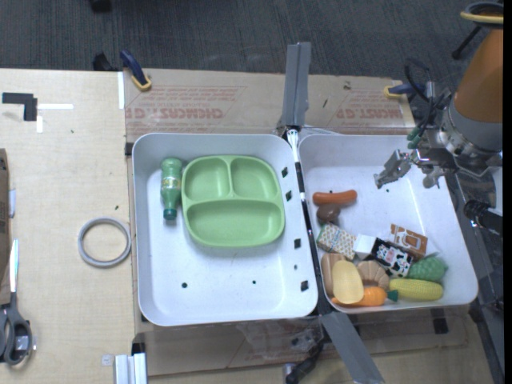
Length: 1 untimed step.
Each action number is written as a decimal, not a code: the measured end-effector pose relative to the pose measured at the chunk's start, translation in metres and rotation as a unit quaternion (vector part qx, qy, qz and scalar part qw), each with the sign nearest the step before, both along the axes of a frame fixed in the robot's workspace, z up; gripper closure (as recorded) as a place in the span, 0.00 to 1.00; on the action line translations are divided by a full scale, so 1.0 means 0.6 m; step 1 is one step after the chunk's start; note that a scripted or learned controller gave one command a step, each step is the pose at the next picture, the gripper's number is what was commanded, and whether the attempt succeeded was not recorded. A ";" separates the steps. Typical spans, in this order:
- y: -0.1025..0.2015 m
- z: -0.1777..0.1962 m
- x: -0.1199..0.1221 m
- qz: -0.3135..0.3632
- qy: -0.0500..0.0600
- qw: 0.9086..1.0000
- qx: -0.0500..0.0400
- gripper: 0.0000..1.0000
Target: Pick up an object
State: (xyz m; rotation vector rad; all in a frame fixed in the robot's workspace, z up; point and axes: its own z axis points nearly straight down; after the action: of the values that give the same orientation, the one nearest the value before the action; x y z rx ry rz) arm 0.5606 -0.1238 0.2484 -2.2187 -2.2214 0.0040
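The two-finger gripper (398, 168) hangs over the upper part of the right white bin (448, 214), fingers spread apart and holding nothing. Below it lies a red-orange toy sausage (334, 198); further toy foods, including a yellow corn cob (415, 290), cluster at the near wall. Writing on the small cartons is illegible.

Tape ring (104, 241) on bench (64, 182), far view-left of gripper (404, 166). Scissors (16, 330) farther still, lower. Blue clamp (136, 70) on cardboard (208, 102), above-left of it.
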 end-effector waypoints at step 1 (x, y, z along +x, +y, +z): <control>0.081 -0.096 0.017 0.083 0.000 0.997 0.000 0.00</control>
State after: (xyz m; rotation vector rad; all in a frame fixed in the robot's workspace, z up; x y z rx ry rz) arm 0.5707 -0.0749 0.1907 -2.0259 -2.3985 0.0035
